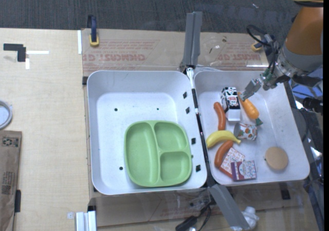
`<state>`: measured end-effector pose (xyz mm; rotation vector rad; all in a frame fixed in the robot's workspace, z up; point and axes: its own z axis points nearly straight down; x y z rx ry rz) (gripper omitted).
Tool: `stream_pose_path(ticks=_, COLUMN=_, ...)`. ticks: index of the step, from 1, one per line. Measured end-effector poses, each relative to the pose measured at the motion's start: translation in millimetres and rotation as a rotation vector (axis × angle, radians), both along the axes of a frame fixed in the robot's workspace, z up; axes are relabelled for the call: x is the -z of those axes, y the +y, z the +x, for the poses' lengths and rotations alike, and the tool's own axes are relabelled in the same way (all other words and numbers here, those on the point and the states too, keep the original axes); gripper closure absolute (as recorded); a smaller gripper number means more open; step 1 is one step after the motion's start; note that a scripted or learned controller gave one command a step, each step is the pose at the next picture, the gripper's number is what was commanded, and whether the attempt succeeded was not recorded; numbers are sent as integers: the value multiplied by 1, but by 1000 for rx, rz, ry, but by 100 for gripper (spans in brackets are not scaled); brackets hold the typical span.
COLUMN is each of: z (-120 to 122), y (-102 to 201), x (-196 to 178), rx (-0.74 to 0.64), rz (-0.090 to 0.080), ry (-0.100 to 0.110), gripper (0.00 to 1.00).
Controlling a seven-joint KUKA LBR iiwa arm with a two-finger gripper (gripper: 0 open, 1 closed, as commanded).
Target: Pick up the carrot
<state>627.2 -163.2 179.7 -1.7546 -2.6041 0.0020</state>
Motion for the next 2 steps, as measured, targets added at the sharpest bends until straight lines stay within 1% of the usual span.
stream_pose_path(ticks=1, z=-27, y=-29, x=89, rx=-88, rz=1, ry=2, gripper=0)
stream_pose_path(ticks=2, z=-27, y=-30, x=80, rx=-86, rz=2, ry=4, gripper=100)
